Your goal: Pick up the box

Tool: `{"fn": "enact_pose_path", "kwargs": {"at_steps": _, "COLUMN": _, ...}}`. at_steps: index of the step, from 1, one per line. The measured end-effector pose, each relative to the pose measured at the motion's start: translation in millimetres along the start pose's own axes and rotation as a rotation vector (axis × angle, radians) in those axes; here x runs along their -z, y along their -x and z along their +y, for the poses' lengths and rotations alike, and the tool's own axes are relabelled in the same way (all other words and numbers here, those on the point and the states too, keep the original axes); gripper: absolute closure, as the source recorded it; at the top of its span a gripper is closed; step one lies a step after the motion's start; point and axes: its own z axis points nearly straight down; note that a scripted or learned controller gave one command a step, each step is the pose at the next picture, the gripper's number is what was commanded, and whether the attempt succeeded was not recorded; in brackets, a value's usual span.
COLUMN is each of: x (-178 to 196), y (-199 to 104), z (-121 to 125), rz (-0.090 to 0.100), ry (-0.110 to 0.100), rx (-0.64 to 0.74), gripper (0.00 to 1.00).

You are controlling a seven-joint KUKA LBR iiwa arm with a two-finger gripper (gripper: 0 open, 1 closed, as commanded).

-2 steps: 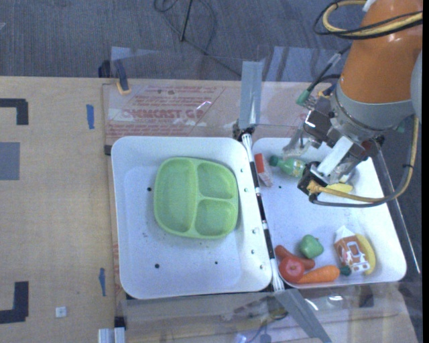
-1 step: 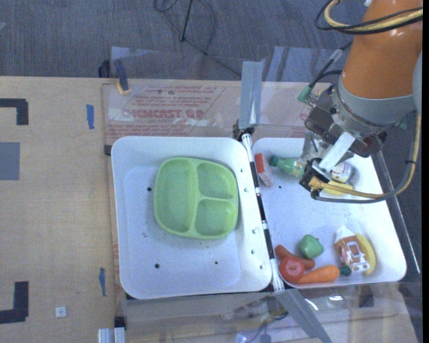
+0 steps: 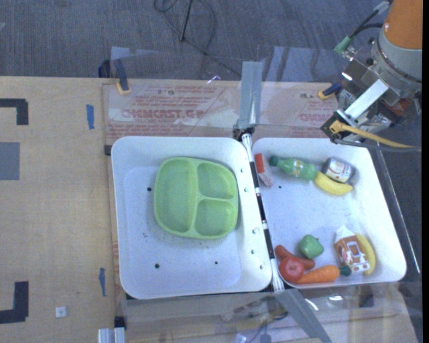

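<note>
The box (image 3: 348, 252) is a small orange and white carton lying near the front right corner of the right bin (image 3: 384, 194). A yellow banana (image 3: 366, 249) rests against its right side. My gripper (image 3: 383, 100) hangs high over the far right corner of that bin, well away from the box and with nothing seen in it. The grey arm with its orange band (image 3: 405, 20) comes in from the top right.
The right bin also holds a green bottle (image 3: 293, 167), a can (image 3: 338, 169) on a second banana (image 3: 333, 185), a green pepper (image 3: 310, 246), a tomato (image 3: 292, 268), a carrot (image 3: 319, 275) and a small red and white stick (image 3: 260, 170). A green divided plate (image 3: 196, 197) lies in the left bin (image 3: 127, 221).
</note>
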Motion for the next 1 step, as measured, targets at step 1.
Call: {"fn": "enact_pose_path", "kwargs": {"at_steps": 1, "x": 0.0, "y": -0.2, "z": -0.2, "rz": 0.0, "ry": 0.0, "rx": 0.0, "gripper": 0.0}}
